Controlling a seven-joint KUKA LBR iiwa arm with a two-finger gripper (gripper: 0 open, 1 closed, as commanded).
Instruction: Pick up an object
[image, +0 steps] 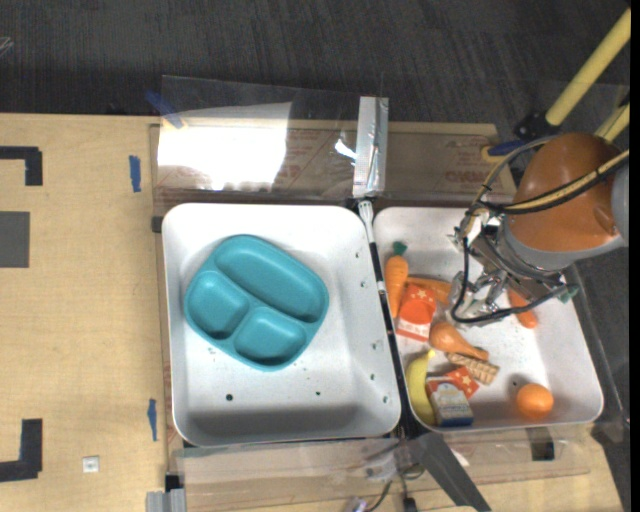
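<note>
Below my jaws (478, 300), which hang over the right shallow white bin (575, 345), lies the nearest candidate: a tan toy drumstick (455, 340), its long axis running from lower right to upper left. An orange-and-white packet (420, 310) sits just to its left. Whether my jaws are parted or clenched, I cannot tell; cables hide them.

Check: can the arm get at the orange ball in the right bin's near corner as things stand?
Probably yes. The orange ball sits by itself on bare bin floor, apart from the toy food pile, nothing over it. The end effector hovers in the same right bin, up-left of it. The nearby bin wall may crowd the approach.
</note>
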